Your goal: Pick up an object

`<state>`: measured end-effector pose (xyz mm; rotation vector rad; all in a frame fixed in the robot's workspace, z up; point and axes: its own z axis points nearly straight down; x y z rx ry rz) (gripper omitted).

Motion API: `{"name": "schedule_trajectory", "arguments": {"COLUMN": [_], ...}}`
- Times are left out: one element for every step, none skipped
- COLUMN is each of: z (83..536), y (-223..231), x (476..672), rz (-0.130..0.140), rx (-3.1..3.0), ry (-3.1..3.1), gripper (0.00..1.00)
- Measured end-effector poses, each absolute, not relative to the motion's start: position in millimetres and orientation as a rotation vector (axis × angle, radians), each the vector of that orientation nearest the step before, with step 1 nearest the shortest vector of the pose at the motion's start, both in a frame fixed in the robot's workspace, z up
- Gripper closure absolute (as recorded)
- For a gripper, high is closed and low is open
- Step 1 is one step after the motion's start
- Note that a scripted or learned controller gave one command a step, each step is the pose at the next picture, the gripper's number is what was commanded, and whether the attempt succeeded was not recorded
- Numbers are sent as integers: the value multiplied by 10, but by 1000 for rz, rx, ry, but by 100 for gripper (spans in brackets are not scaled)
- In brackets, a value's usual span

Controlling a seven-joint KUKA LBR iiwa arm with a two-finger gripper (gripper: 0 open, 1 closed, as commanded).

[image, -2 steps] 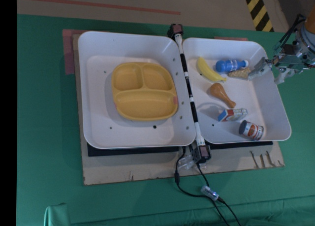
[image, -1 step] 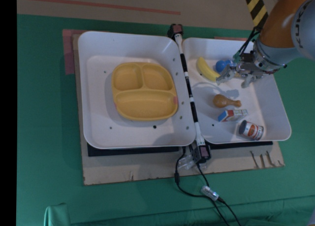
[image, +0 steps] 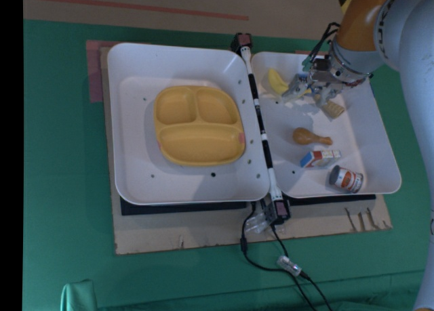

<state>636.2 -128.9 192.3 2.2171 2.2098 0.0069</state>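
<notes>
the task names no single object, so i start with the things in the right bin (image: 380, 167). a yellow banana (image: 274, 80) lies at about 11 o'clock in this bin, close to the divider. just beside it, toward 3 o'clock, the gripper (image: 313, 94) is low over the bin floor. under and around it i see a small white piece and a tan cracker-like piece (image: 332, 108), but they are too small for me to name with certainty. i cannot tell from this view what state the jaws are in, and i do not see any object clearly between them.

near the middle of the right bin lies a brown toy chicken drumstick (image: 310, 137). toward 6 o'clock from it there is a small carton (image: 319, 158) with blue, white and red colours, lying on its side. at about 5 o'clock in the bin a small can (image: 346, 179) with a red and white label lies tipped over, near the bin's wall. these three are apart from each other.

the grey arm (image: 400, 25) with its orange band comes in from 2 o'clock.

the left bin (image: 129, 167) holds a yellow divided plate (image: 199, 125) with three compartments, about in its centre. between the two bins runs a black and white bar (image: 261, 133). both bins stand on cardboard (image: 169, 238) over a green cloth (image: 61, 167), and black cables (image: 271, 255) lead away toward 6 o'clock.
</notes>
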Motion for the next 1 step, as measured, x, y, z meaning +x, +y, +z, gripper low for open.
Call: {"name": "schedule_trajectory", "arguments": {"z": [1881], "y": [-1670], "x": [5463], "rz": [10], "rx": [2213], "ry": [2197], "gripper": [0]}}
